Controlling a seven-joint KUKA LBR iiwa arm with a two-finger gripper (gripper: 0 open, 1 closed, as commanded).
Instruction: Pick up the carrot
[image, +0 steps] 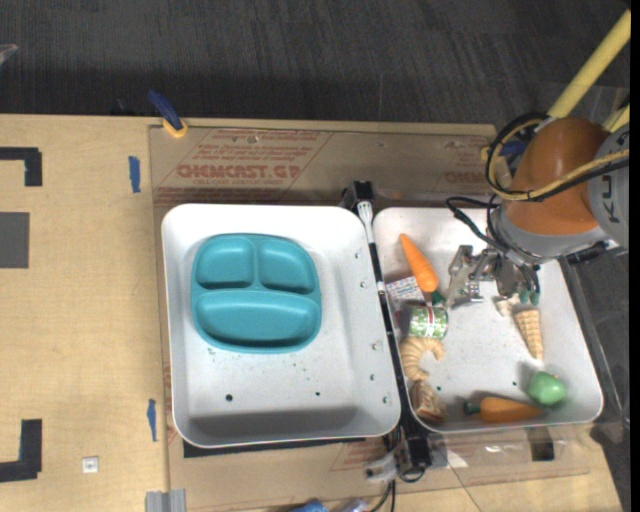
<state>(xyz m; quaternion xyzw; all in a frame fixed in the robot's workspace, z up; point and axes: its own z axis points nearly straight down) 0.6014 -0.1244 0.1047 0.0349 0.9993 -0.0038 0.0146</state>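
The carrot (419, 263) lies in the right bin (575, 330), far-left part, not yet lifted. The gripper (478, 280) hangs just right of it; I cannot tell its state. Grasping and lifting remain.

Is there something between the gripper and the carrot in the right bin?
Nothing visible stands between them. The gripper hangs just right of the carrot, which lies near the right bin's left wall. The small can lies below the carrot, off that line.
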